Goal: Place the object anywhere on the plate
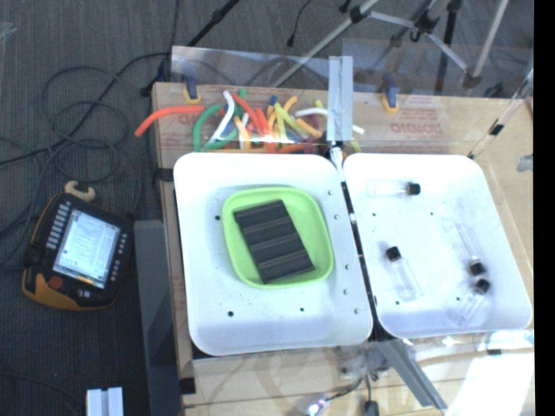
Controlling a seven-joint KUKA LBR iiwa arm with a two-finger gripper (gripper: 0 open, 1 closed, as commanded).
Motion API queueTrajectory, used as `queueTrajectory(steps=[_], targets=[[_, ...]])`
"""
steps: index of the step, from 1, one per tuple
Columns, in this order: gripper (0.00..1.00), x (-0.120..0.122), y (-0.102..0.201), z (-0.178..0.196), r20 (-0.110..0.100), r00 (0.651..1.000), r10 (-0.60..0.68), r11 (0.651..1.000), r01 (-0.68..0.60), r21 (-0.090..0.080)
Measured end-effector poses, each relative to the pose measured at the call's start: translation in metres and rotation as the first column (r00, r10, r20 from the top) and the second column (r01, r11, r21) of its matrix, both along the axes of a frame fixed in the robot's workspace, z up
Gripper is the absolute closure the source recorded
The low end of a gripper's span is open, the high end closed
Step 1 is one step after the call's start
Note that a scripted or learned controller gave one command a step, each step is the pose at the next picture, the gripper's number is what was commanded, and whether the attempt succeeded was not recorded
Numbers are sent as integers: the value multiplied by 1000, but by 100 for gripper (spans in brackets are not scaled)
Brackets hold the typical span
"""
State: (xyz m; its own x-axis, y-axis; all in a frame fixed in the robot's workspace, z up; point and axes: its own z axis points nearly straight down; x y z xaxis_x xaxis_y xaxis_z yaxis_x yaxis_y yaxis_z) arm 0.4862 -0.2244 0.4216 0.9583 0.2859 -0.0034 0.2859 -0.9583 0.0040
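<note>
Wooden bench [173, 146] carries two white bins; left bin [199, 310] holds a green square plate [234, 211] bearing a dark ribbed rectangular block [273, 241]; right bin [503, 224] holds seemingly clear black-capped vials [399, 271]. Gripper state cannot be told.

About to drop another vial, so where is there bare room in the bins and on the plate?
Left bin: bare floor in front of the green plate. The dark ridged block leaves the plate just its rim. Right bin: a bare patch mid-floor between the clear vials; crowded at its right front corner.
</note>
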Motion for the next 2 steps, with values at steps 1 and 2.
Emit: queueTrajectory(steps=[1, 2], targets=[[0, -2, 1, -127, -5, 999, -33, 999, 33, 6], [0, 0, 0, -46, -1, 996, -88, 996, 88, 1]])
